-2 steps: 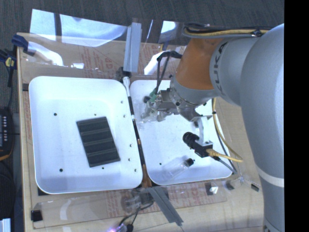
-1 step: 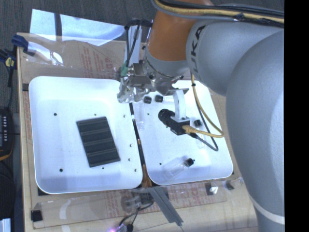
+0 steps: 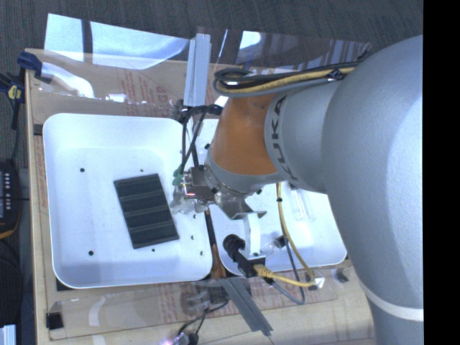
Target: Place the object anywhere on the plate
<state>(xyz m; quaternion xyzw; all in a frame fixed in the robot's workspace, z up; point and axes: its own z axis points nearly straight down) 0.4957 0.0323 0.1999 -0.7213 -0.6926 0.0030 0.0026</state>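
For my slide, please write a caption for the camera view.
Grey arm reaches over two white bins; a dark ridged plate lies in the left bin.

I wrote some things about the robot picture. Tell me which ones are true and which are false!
1. A dark ribbed plate lies in the left bin. True.
2. The plate stands up on its edge. False: it lies flat on the bin floor, turned at a slant.
3. The arm has an orange band. True.
4. The arm's wrist hangs over the far left edge of the left bin. False: it hangs over the seam between the left bin and the right bin.
5. A yellow cable loops below the wrist. True.
6. A red ball sits on the plate. False: nothing red or round shows on it.
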